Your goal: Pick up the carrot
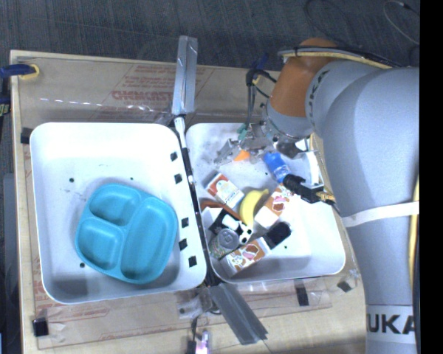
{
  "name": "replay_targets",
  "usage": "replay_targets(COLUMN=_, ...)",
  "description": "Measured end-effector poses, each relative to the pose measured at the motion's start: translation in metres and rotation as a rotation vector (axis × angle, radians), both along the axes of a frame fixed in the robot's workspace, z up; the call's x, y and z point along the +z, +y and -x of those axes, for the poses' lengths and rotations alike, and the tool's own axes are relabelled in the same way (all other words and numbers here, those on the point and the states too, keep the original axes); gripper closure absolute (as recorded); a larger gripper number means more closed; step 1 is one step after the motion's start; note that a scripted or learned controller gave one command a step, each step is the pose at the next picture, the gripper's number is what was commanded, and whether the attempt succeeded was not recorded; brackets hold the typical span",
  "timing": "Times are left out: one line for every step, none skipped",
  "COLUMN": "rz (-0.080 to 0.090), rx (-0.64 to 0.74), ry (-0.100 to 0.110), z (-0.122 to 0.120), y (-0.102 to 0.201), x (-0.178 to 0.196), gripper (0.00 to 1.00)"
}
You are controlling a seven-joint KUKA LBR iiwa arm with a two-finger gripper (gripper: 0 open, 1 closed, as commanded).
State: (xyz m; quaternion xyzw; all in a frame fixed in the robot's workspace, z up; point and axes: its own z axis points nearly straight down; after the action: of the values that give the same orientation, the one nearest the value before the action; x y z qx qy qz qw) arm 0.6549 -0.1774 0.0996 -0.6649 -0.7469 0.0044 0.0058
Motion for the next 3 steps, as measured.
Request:
replay_targets(rz=0.0, rx=0.021, ry=-0.002, z=0.001, y=0.01, x=-0.009, gripper=0.0)
replay_targets(rz=0.0, rx=0.026, ry=-0.004, z=0.0, y=0.011, x=0.001, gripper=1.0)
replay_targets(rz=0.0, rx=0.026, ry=-0.004, z=0.0, y=0.011, x=0.001, gripper=0.0)
